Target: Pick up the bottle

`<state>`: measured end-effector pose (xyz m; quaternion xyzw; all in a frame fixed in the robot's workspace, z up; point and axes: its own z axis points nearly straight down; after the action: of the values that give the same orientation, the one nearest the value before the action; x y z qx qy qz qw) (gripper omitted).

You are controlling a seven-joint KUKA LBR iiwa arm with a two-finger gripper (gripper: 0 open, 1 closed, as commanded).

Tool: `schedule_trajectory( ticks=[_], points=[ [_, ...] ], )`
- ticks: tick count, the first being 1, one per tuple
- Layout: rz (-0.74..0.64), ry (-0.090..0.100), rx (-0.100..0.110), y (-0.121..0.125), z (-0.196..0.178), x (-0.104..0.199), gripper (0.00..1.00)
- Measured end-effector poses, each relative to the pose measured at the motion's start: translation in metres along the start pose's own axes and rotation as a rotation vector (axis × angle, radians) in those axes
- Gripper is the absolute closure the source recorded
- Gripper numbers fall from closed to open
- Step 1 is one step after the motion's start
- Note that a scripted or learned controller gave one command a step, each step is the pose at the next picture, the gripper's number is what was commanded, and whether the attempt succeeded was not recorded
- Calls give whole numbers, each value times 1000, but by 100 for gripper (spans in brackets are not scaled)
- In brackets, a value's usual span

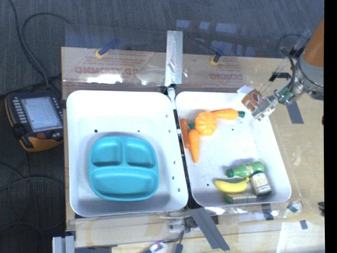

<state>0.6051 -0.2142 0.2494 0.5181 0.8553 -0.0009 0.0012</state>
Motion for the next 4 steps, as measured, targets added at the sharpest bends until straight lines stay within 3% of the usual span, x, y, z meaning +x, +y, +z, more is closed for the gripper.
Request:
schedule_trajectory(
  ticks=[1, 2, 3, 4],
  points=[
    [-157, -3, 0, 53, -70, -38, 100],
    [-157, -3, 0, 53, -70, -38, 0],
    [189, -2, 0, 10, -171, -11, 0],
    [353, 0, 4, 52, -56, -37, 0]
  ],
)
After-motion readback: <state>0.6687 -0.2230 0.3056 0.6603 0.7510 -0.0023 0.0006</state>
